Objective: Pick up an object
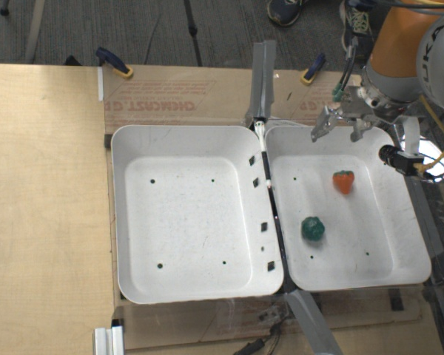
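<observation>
Two shallow white bins are seen side by side on the tabletop (44, 198), the left bin (122, 220) bare and the right bin (403, 265) carrying both candidate objects. The grey arm (407, 43) is shown reaching in over the right bin's far edge, its hand (342, 126) hanging with fingers spread apart and nothing held between them. An orange-red object (343, 181) is seen toward the far right part of the right bin, just below the hand; a dark green object (313, 228) lies nearer the bin's middle. The approach step is judged to be in hand, no grasp yet made. A descent over the orange-red object, fingers straddling it before closing, would be called for next.
</observation>
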Motion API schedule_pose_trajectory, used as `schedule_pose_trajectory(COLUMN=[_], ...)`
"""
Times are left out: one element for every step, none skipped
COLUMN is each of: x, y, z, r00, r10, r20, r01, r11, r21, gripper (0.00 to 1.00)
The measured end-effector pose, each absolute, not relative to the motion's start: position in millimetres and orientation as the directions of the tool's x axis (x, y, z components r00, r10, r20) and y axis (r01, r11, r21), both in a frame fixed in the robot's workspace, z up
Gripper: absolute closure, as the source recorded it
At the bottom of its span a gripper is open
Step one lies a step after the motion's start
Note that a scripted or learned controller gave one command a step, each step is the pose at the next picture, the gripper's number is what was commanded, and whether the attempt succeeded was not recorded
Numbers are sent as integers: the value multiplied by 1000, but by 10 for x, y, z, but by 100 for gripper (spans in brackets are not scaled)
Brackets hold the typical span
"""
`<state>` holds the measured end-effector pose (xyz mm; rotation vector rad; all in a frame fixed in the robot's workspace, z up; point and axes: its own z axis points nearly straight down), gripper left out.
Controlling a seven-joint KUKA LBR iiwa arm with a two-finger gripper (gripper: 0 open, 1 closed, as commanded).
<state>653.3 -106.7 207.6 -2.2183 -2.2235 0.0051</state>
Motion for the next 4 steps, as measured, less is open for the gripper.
schedule_pose_trajectory(x=[6040, 4766, 4776, 5019], y=[-1368, -1352, -2159, -1264], z=[1000, 906, 911, 913], r00=[1, -150, -329, -464], r10=[1000, 989, 944, 886], r20=[0, 2, 1, 1], r01=[1000, 989, 944, 886], r11=[-1, 150, 329, 464], r21=[-5, -3, -1, 0], gripper=[0, 0, 0, 0])
